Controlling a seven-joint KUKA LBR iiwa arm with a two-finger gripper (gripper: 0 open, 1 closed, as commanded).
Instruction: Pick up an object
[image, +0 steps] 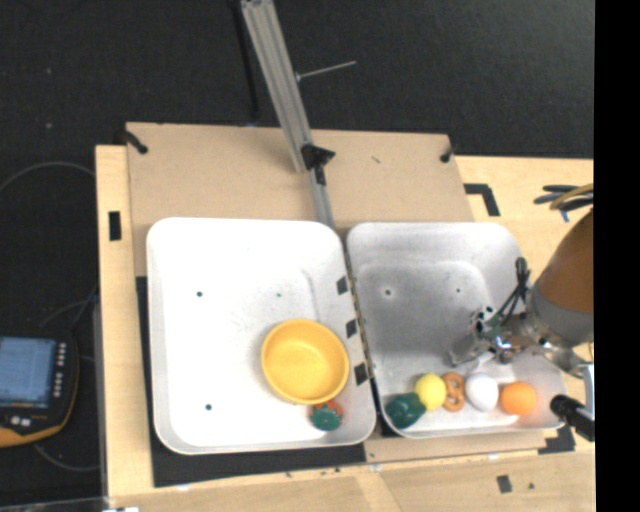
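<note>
Camera view: pincer (487, 338), grip perhaps unreadable, hangs above white egg (482, 392) between pretzel (454, 391) and orange (518, 398).

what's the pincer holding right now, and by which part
Nothing that shows. The pincer hangs in the right bin, above the row of small objects along its near edge, with nothing between its tips.

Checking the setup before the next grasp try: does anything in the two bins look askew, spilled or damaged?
Nothing stands out. The yellow bowl sits upright in the left bin; the small items are bunched along the right bin's near edge, intact.
</note>
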